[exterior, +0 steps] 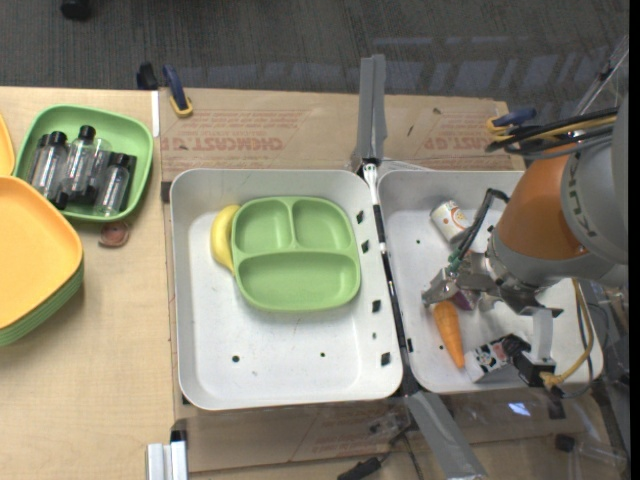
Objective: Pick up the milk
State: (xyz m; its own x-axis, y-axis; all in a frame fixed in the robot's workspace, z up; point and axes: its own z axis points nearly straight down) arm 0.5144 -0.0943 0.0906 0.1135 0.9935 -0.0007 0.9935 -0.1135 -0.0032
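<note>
Cardboard at the worktop's far edge reads "CHEMCUZT G", printed upside down. The arm (pixel 560 218) bends low over the right bin (pixel 410 268), pincer (pixel 455 286) by the carrot (pixel 449 334); can't tell if it's spread or pinching. Black-and-white milk carton (pixel 495 356) sits near that bin's front edge.

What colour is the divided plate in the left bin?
Light green, seen in the camera view: divided plate.

Green divided plate (pixel 296 253) on yellow thing (pixel 222 236), left bin (pixel 280 368); carrot (pixel 449 333) right bin (pixel 420 268).
</note>
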